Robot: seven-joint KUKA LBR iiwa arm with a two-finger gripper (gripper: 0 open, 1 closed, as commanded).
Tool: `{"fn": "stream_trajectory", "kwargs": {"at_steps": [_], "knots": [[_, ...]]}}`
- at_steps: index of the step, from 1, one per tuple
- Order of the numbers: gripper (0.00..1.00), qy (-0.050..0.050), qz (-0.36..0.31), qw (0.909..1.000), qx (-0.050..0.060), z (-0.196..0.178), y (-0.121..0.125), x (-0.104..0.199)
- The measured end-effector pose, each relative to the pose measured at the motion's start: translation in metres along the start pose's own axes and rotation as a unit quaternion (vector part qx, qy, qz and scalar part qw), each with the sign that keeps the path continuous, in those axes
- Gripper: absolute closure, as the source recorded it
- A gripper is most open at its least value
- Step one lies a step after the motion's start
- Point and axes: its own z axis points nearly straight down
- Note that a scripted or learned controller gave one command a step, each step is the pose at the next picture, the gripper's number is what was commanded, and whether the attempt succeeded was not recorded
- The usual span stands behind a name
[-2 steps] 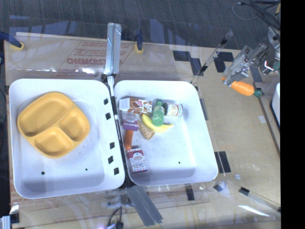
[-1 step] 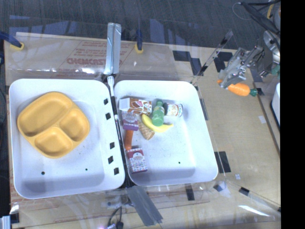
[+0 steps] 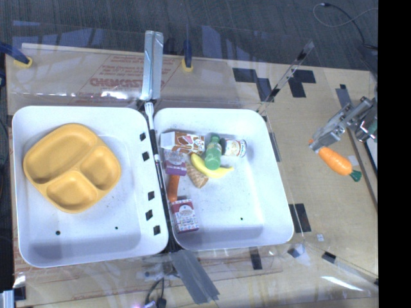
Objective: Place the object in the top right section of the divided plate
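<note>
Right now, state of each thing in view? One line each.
divided plate: upright in the left bin, all three sections bare.
banana: lying in the right bin, touching the green bottle.
small carton: lying flat, apart from the pile.
carrot: lying on the bench, outside both bins.
gripper: over the bench right of the bins, close to the carrot; grasp can't be judged.

Mustard-yellow three-section divided plate [image 3: 72,166] sits bright in the plain white left bin [image 3: 38,246]. Over in the plain white right bin [image 3: 263,220], a yellow toy banana [image 3: 209,167], a green bottle [image 3: 212,150], a red-and-white printed carton [image 3: 184,216] and a purple-labelled packet [image 3: 174,168]. Out on the pale tan desk [image 3: 321,217], an orange toy carrot with a green tip [image 3: 339,162]. Black tape marks dot that desk.
</note>
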Motion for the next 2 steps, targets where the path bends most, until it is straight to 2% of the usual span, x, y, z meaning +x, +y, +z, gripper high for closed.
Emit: {"fn": "stream_trajectory", "kwargs": {"at_steps": [2], "knots": [[1.00,-0.003,-0.005,1.0000,0.000,-0.022,0.002,-0.001]]}}
